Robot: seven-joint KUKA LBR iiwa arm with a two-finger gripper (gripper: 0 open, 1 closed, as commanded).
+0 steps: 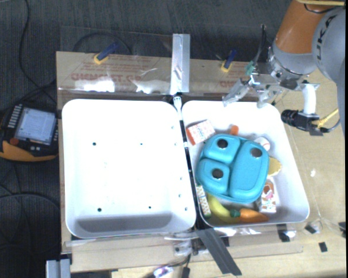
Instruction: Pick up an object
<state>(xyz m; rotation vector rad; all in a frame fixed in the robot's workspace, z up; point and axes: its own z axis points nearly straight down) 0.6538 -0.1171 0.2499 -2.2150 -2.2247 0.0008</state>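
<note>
The right bin (290,172) holds a heap of small items. A large blue plastic tray with round dimples (232,168) lies on top of them. A small orange-and-white carton (199,131) sits at its upper left, a yellow banana (216,208) and an orange carrot (250,215) near the front wall, and a printed carton (269,197) at the right. My gripper (247,95) hangs above the bin's far rim, clear of the items, its two fingers spread open with nothing between them.
The left bin (122,167) lies beside the right one, split from it by a metal divider (180,71). Yellow-and-blue clamps (106,52) sit on the back board. A handheld pendant (29,132) rests on the floor at the left.
</note>
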